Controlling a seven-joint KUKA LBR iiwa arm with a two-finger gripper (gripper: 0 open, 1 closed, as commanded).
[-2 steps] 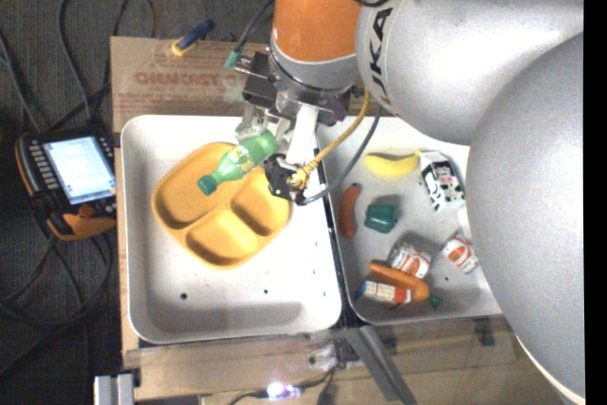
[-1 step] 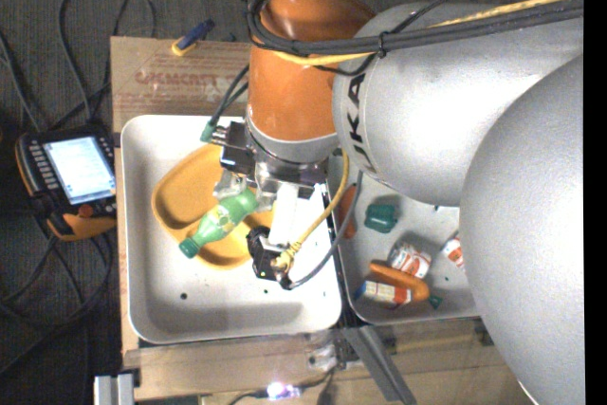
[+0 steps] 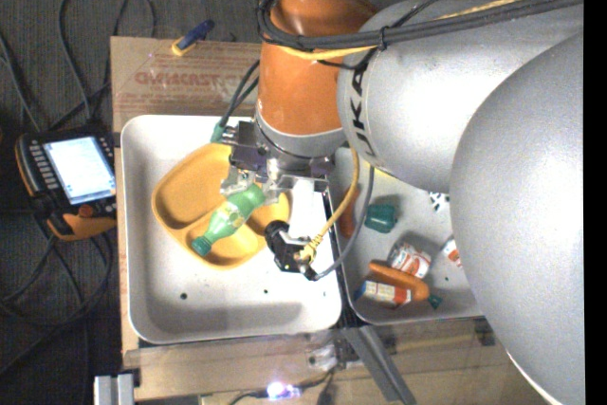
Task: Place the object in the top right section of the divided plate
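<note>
Over the left bin: the grey KUKA arm with its orange wrist band hangs above the shallow white left bin (image 3: 142,299), its two-finger gripper (image 3: 254,188) low over the yellow plastic divided plate (image 3: 185,194).
Object: a small green plastic bottle (image 3: 228,221) lies slantwise on the plate, cap end toward the plate's lower left, upper end right at the gripper.
Grip: the bottle's upper end appears to sit between the fingertips, so the gripper looks closed on it; the bottle's lower end seems to rest on or just above the plate.
Plate: it sits in the left bin's upper middle, with a ridge dividing its sections; much of its right side is hidden under the wrist.
Right of the plate: the other white bin (image 3: 379,313) holds a teal cup (image 3: 380,217), a red can (image 3: 410,258) and an orange oblong item (image 3: 398,278).
Doing it well: I judge the bottle should be lifted clear of the ridge, carried toward the plate's upper right section, and let go only once its whole length lies inside that section.
</note>
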